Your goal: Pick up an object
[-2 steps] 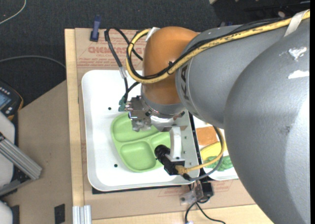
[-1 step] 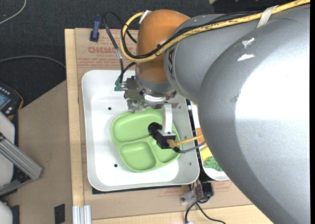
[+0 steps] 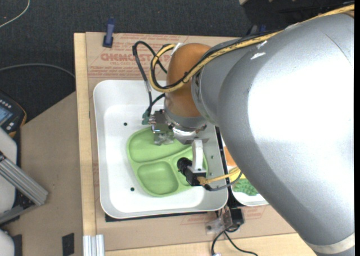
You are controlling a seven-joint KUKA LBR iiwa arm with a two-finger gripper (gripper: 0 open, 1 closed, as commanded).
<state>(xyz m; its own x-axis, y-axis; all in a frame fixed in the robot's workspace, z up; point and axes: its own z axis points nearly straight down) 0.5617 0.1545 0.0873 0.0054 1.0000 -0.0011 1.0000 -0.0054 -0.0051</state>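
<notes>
A light green divided plate (image 3: 154, 165) lies in the left white bin (image 3: 112, 137), toward that bin's right half, its compartments facing up: a rounded one near the front and a larger one behind it, with a raised ridge between them. The plate rests flat on the bin floor, its left rim well clear of the bin's left wall.

The gripper (image 3: 160, 134) hangs directly over the plate's rear compartment, at the plate's upper edge as seen from above. Its metal tip seems to touch or nearly touch the green surface, though from this slanted angle contact cannot be confirmed. The wrist hides most of the mechanism, so whether its tips stand apart or together cannot be told, and nothing can be seen gripped there.

Above the gripper sits the orange band (image 3: 183, 77) of the wrist, with black and yellow cables (image 3: 149, 66) looping around it. The large grey arm (image 3: 281, 120) sweeps in from the right and covers most of the right bin (image 3: 247, 193), of which a small white corner with something green and orange in it peeks out beneath the arm. A black connector block (image 3: 188, 170) on the arm's side hangs over the plate's right edge.

Both bins rest on a tan bench board (image 3: 84, 137) with red printed lettering. A blue clip (image 3: 108, 32) lies at the board's far left corner.
</notes>
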